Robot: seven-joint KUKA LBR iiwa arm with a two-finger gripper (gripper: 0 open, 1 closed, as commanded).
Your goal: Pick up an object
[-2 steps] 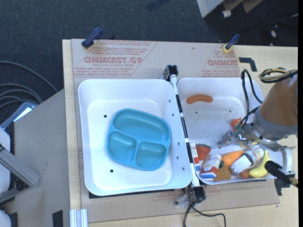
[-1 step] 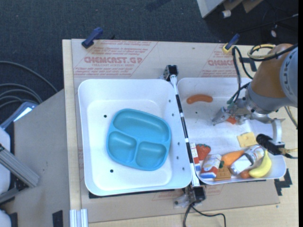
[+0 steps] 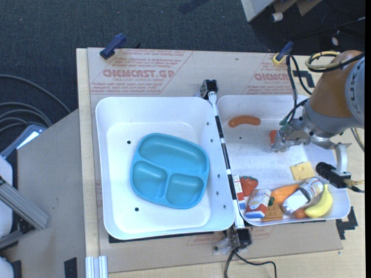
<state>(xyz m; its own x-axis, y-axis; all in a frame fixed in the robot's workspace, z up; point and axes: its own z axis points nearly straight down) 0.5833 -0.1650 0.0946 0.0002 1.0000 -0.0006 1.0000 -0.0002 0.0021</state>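
Note:
My gripper (image 3: 282, 141) is low inside the right bin (image 3: 255, 106), near its middle, with the grey and orange arm (image 3: 333, 94) coming in from the right. A small red-orange piece (image 3: 272, 136) lies right against the gripper's left side. Just to the upper left lies an orange sausage (image 3: 244, 121). A yellow cheese slice (image 3: 301, 170) sits below and to the right of the gripper. Along the bin's front edge lie a red strawberry (image 3: 248, 185), a carrot (image 3: 279, 193), a small bottle (image 3: 301, 197), a banana (image 3: 322, 204) and a small carton (image 3: 258, 201).
The left bin (image 3: 110, 155) holds a blue divided plate (image 3: 169, 170). A black divider rail (image 3: 220, 138) runs between the two bins. Black cables (image 3: 298, 77) hang near the arm at the back right. Bare bin floor lies between the sausage and the strawberry.

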